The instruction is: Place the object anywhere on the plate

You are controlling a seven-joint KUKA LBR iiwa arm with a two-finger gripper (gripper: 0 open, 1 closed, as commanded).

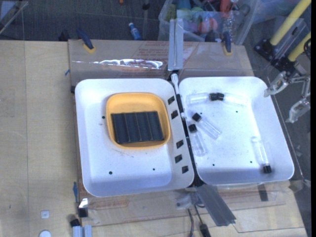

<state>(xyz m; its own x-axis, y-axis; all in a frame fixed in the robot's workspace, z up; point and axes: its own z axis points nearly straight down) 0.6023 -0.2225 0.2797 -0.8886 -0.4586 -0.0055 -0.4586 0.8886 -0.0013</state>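
Ribbed block point(137, 127) lay on the plate point(114, 104), well left of the pincer point(287, 98), long axis pointing toward it; the pincer's opening couldn't be told.

The clear tubes point(207, 128) in the right bin point(276, 132) are too faint to count; arm point(291, 19) cut off at the right edge.

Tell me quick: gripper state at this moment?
Gripper: at the right bin's outer edge, nothing visibly held; open or shut cannot be told.

Overhead slanted view of both bins point(84, 132)
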